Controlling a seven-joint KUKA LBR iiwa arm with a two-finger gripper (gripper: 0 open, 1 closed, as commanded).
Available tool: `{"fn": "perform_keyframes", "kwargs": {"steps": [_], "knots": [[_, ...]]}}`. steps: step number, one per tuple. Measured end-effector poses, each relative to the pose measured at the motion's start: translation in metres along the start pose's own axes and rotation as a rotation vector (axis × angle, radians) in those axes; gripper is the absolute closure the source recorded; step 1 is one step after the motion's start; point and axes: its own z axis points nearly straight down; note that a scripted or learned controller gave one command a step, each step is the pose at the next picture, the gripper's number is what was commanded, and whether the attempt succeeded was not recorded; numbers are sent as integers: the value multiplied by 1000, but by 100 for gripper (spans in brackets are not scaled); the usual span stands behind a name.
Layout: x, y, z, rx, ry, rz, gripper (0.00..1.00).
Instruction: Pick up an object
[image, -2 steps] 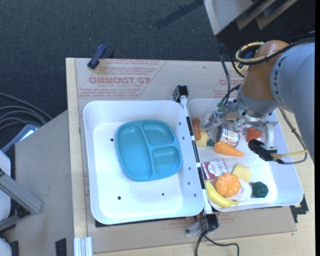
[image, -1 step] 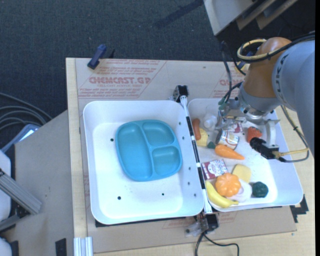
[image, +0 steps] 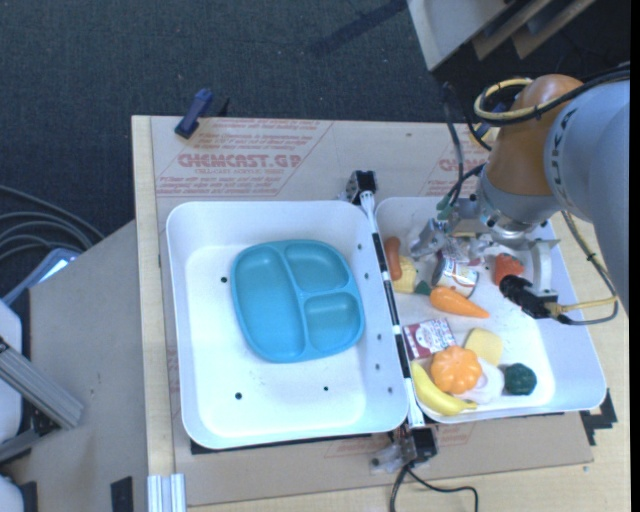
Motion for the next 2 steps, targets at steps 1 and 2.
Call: {"fn": "perform_keyframes", "kwargs": {"steps": [1,2], "knots": [[-30,42,31,9,7,-4,0],[-30,44,19,3,5,-5,100]]}}
